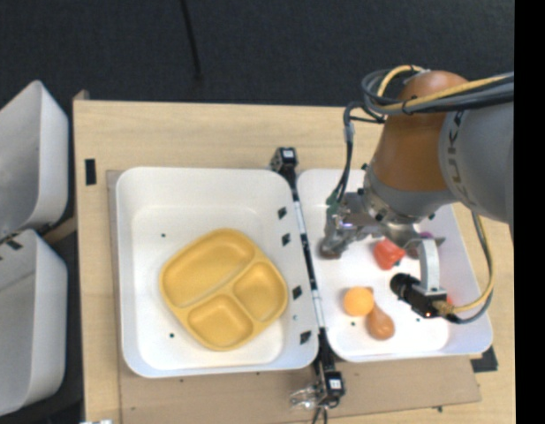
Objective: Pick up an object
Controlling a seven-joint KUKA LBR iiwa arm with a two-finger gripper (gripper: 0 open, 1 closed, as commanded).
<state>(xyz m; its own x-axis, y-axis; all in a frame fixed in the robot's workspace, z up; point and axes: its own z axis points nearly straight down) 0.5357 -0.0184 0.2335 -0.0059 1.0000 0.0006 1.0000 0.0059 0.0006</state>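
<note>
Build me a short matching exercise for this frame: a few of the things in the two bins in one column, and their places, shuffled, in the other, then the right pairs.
Things:
1. yellow divided tray
2. red object
3. orange ball
4. brownish-orange object

Places:
A. in the right bin, close under the arm's wrist
B. nearest the right bin's front edge
C. lying in the left bin
D. in the right bin, up and to the left of the brownish-orange object

Pairs: 1-C, 2-A, 3-D, 4-B
</note>
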